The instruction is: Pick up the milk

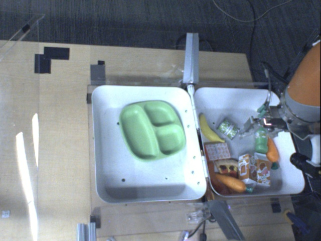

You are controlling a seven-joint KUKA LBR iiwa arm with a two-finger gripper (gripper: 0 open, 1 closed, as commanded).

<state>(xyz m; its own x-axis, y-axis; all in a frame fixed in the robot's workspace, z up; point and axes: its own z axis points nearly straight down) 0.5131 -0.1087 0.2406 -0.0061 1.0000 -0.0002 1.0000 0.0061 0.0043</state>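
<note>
Presently, the milk [249, 168], a small printed carton, lies near the front of the right bin [235, 95], just right of the waffle [215, 150] and the hot dog [226, 167]. The tool [262, 122] hangs above the green bottle [261, 141], behind the carton. Recommended: shift toward the bin's front, centre over the carton, then descend clear of the carrot [272, 152]. Whether the tool is spread or pressed together cannot be told; nothing is visibly held.
</note>
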